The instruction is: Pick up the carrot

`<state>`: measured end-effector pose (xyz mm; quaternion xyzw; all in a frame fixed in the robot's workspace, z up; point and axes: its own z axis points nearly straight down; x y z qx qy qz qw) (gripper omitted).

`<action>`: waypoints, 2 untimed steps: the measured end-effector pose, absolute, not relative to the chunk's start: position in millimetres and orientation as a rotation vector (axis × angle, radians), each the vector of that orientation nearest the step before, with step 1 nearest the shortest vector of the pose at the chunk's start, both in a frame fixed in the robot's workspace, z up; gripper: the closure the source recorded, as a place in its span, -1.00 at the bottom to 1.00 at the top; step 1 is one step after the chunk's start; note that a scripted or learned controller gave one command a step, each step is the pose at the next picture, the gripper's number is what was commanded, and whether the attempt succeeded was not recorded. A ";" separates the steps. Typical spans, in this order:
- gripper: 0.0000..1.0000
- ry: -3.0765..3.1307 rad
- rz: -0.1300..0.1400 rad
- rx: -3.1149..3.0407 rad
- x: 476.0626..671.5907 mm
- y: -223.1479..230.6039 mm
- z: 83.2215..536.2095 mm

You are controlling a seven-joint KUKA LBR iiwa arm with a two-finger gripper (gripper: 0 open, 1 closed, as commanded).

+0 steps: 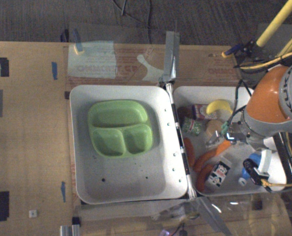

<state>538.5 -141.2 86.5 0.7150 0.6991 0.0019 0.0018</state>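
The carrot [212, 156] lies in the right bin [200, 93], in the lower right of the frame, slanting from lower left up to the right among other play-food pieces. Its upper end sits right at the tool [223, 136], which hangs below the grey and orange arm [269, 104] entering from the frame's right. The tool is too small and cluttered in this view to tell whether it is open or closed, or whether it has the carrot at all.

Around the carrot, a red sausage-like piece [188, 151] lies along the bin's left wall, a small black-and-white carton [217, 174] rests just below the carrot, a banana [218, 107] lies near the top, and a green leafy item [192, 127] lies near the centre divider. A blue object [254, 163] sits to the lower right, by the arm.

The left bin [81, 171] holds a green divided plate [120, 127] in its upper half, well apart from the action.

The tool appears placed at the carrot's free upper end, probably because that end is clear of the carton and the red piece, leaving room beside it. The task looks to be at the grasping stage; crowding from neighbours could spoil the lift.
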 end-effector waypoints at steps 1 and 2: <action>1.00 2.189 0.009 2.245 539.1 -142.1 97.1; 1.00 2.149 0.000 2.292 587.1 -76.9 184.9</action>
